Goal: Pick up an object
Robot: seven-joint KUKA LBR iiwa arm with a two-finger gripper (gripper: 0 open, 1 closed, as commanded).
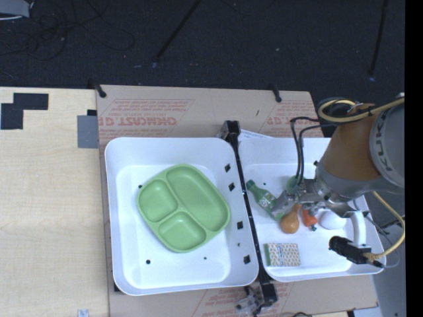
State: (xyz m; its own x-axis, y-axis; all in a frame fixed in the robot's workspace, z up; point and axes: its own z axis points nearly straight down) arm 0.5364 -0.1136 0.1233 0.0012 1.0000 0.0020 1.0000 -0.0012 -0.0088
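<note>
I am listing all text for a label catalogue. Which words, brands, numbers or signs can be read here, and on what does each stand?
Red print on the cardboard sheet under the bins: upside down and too blurred to read.
Second red print on the same cardboard: unreadable.
Small patterned packet in the right bin: too small to read.

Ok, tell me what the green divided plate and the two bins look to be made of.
Green divided plate: probably moulded plastic, with a uniform pale green colour, rounded compartment ridges and a soft satin sheen.
Left bin and right bin: likely thin formed plastic, plain white and smooth, with rounded corners and rolled rims. Painted metal cannot be ruled out from this view.
</note>
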